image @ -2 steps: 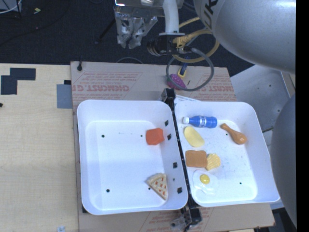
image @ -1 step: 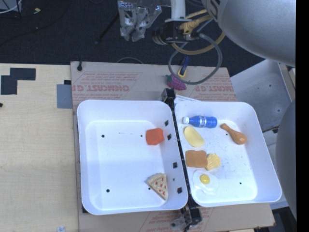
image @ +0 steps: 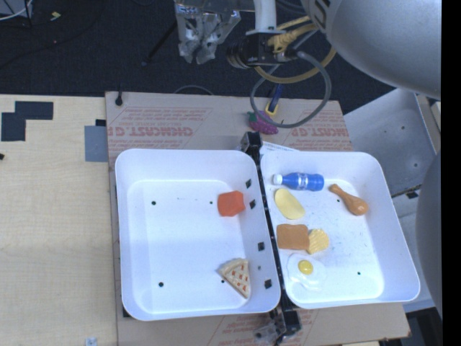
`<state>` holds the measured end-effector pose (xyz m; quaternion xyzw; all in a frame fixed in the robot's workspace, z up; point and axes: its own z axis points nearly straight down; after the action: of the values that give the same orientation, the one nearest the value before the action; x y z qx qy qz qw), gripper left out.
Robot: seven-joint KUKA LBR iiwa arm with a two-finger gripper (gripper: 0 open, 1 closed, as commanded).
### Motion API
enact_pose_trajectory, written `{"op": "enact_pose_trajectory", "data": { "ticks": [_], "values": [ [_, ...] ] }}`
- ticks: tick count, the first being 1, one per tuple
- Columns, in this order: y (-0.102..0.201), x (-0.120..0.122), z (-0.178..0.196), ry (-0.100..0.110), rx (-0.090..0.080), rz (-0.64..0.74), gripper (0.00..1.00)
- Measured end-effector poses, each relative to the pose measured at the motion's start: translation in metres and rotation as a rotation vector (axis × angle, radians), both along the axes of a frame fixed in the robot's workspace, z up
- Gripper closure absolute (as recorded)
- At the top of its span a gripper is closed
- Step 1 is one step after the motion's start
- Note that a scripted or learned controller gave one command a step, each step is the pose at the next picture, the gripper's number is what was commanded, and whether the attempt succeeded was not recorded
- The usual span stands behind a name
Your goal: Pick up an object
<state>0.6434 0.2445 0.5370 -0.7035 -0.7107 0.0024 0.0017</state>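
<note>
Right now your hand [image: 204,38] hangs high at the far edge of the table, well back from both bins, and nothing sits between its fingers; whether they are spread or closed you cannot tell from this angle.

Working outward from the hand, the nearest pick is the orange block [image: 230,203] in the left bin [image: 133,229], lying almost straight below and toward you. It looks stiff, light and flat-sided, so you can likely pinch it across two opposite faces without slip.

Further out in that bin, the waffle wedge [image: 237,275] lies close to the divider wall, which may crowd one finger.

Off to the hand's side, the right bin [image: 389,215] holds a blue bottle [image: 301,182] lying down; it is round and probably slick, so take it across the middle of the body. Just beyond it lie a yellow oval piece [image: 289,204], a drumstick [image: 350,200], a toast slice [image: 292,236] touching a ridged chip [image: 318,241], and a fried egg [image: 305,271]. These flat toys look light but thin, and will likely be hard to get fingers under.
</note>
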Motion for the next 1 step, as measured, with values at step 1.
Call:
{"op": "enact_pose_trajectory", "data": {
  "ticks": [1],
  "values": [
    [0.0000, 0.0000, -0.0001, 0.000, 0.000, 0.001, 1.00]
  ]
}}
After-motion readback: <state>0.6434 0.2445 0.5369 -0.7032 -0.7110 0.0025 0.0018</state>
